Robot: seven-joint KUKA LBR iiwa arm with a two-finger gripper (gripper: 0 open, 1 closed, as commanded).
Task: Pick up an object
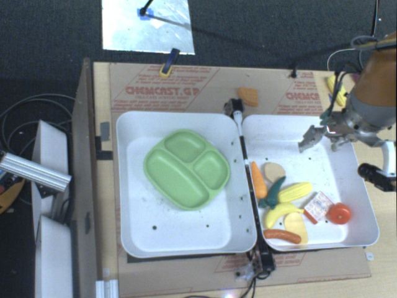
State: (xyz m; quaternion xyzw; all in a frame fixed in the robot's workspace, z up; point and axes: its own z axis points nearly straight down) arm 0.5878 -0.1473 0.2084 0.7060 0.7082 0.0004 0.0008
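Observation:
The right bin [279, 132] holds a heap of toy food in its near half: an orange carrot [258, 179], a yellow banana [295, 192], a dark teal piece [275, 189], a red sausage [282, 234], a small red-and-white box [316, 207] and a red tomato [339, 213]. My gripper [324, 141] hangs over the far right part of this bin, above bare white floor and apart from the heap. Its two grey fingers [308, 139] stand spread, open, with nothing between them.
The left bin [133, 141] carries a green divided plate [186, 168]. An orange block [248, 96] lies on the cardboard behind the bins. A black divider clip [236, 108] sits where the bins meet. The arm's grey body [372, 98] looms over the right bin's far corner.

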